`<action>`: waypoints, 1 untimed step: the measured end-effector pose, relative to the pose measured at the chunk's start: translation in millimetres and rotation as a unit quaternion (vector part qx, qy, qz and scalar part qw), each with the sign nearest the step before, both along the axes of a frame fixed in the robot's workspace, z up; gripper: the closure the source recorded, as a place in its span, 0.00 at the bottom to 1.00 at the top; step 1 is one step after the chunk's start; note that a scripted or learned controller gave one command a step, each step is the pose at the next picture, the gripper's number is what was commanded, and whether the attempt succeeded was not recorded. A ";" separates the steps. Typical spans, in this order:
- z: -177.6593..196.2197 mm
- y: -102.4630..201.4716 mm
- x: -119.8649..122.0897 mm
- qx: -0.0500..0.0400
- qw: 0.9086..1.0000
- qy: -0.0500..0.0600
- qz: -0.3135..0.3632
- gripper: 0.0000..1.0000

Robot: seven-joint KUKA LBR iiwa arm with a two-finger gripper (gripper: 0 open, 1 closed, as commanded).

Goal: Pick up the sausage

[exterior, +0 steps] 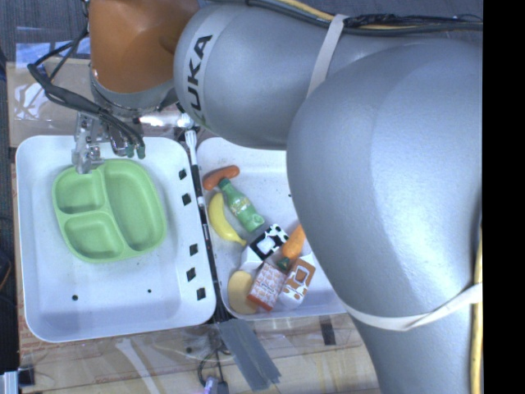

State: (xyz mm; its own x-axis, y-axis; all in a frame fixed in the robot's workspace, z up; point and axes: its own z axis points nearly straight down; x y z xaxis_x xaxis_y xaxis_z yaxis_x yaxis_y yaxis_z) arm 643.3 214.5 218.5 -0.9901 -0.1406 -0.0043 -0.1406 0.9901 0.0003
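Fingers' spread: cannot tell; gripper hovers upper left over the green tray; it should cross right to the sausage.

The sausage, a short orange-red link, lies flat and slightly tilted just above the green bottle's cap, near the right bin's upper left corner

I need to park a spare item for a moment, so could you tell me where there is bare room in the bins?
Left bin: bare floor below and left of the green divided plate. The right bin is crowded with the sausage, bottle, banana and cartons.
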 end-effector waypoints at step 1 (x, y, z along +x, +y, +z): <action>1.5 4.8 13.4 0.000 0.992 -0.001 0.124 1.00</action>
State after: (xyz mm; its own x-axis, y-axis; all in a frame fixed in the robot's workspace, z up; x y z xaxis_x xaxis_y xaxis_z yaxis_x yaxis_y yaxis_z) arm 656.7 219.3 219.9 -0.9251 -0.3797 -0.0051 -0.3797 0.9251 -0.0007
